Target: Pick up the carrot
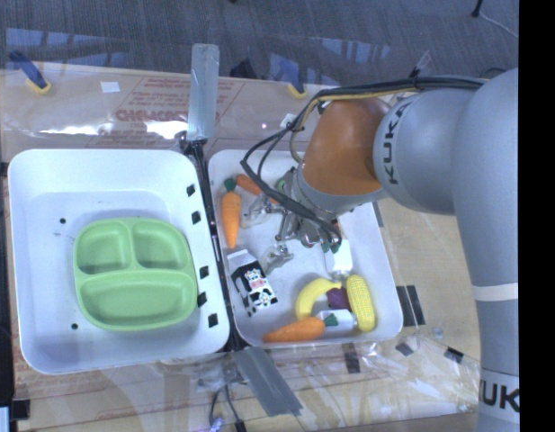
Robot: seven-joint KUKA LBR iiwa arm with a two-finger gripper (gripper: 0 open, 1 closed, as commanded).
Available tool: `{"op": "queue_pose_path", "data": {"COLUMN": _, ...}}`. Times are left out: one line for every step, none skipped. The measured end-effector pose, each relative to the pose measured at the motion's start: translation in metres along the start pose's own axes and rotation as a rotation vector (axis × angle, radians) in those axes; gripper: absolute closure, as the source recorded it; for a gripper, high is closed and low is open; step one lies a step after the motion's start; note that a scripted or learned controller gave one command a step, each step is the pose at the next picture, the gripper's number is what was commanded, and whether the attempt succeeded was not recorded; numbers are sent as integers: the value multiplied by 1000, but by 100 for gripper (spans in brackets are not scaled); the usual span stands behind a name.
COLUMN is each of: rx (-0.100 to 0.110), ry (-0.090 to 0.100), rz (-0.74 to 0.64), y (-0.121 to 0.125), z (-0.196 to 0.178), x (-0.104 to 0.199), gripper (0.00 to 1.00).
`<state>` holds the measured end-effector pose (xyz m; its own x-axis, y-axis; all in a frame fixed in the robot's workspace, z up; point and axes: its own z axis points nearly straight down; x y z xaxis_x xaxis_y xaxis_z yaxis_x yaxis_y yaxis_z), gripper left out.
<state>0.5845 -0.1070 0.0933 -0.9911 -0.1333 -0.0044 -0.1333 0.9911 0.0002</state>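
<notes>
The fingers (293, 234) hang over the middle of the right bin (378, 264); how far apart they stand cannot be told. A carrot (230, 218) lies at their nine o'clock by the bin's left wall, another carrot (295, 332) at six o'clock, beside a banana (312, 294) and corn (361, 301).

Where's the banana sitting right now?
The banana lies in the right bin, toward its near edge, touching the corn cob on its right, with a carrot just in front of it.
</notes>
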Motion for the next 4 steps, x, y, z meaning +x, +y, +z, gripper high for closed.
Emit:
{"op": "queue_pose_path", "data": {"rx": 1, "ry": -1, "rz": 260, "y": 1, "z": -1, "x": -52, "gripper": 0}}
{"op": "queue_pose_path", "data": {"rx": 1, "ry": 6, "rz": 586, "y": 10, "z": 2, "x": -32, "gripper": 0}}
{"op": "queue_pose_path", "data": {"rx": 5, "ry": 3, "rz": 823, "y": 7, "z": 0, "x": -51, "gripper": 0}}
{"op": "queue_pose_path", "data": {"rx": 8, "ry": 8, "rz": 1150, "y": 3, "z": 1, "x": -43, "gripper": 0}}
